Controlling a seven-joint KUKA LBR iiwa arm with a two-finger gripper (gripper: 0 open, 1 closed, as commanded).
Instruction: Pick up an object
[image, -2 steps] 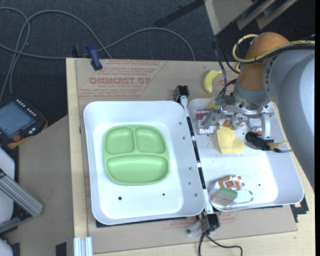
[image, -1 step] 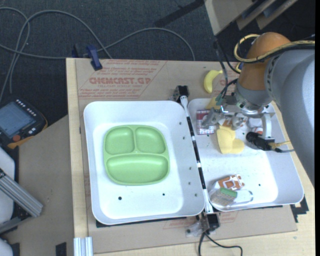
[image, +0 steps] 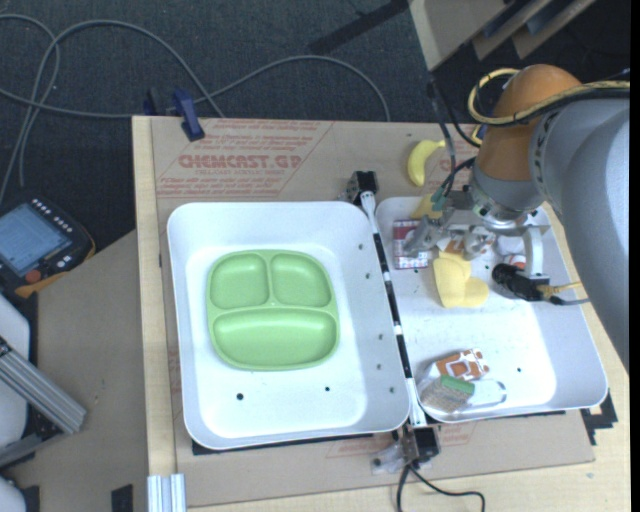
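Over the right bin (image: 560, 370) my arm reaches down from the right, gripper (image: 455, 232) low at the far end; finger spread: cannot tell. Yellow block (image: 460, 284) lies just beside, nearer the camera.

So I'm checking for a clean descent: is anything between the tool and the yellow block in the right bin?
Nothing visible blocks it. The tool sits just above the yellow block; a small red-and-white packet lies to the block's left, apart from it.
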